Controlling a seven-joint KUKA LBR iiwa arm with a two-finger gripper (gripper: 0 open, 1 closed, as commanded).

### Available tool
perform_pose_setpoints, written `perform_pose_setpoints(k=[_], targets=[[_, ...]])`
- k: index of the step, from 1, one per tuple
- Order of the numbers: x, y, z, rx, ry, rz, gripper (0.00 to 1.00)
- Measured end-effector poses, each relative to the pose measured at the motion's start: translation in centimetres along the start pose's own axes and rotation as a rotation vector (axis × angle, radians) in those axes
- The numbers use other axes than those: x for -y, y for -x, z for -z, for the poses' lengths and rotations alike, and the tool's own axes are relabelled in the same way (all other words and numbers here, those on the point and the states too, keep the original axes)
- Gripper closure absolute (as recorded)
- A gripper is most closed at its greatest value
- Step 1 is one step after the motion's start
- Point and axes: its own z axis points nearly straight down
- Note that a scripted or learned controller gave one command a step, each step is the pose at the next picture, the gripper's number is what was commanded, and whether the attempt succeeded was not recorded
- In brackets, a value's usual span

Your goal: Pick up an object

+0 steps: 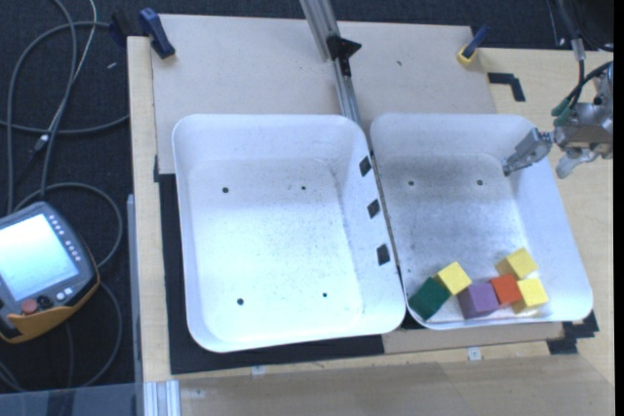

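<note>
A: Going left to right, where are your targets?

B: In the right bin [546, 200], near corner: green block [426, 297], yellow cube [454, 278], purple cube [478, 299], red cube [505, 288], two more yellow ones beside it.

A: And the gripper [546, 156]?

B: At the bin's far right rim, fingers spread, nothing between them. You'd do best to bring it over the green block, which has the most room around it, then descend straight.
</note>
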Motion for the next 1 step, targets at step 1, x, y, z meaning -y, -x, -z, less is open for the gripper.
perform_pose_setpoints(k=[1], targets=[[2.50,3.65,-11.73,-0.002,-0.010,-0.004,0.00]])
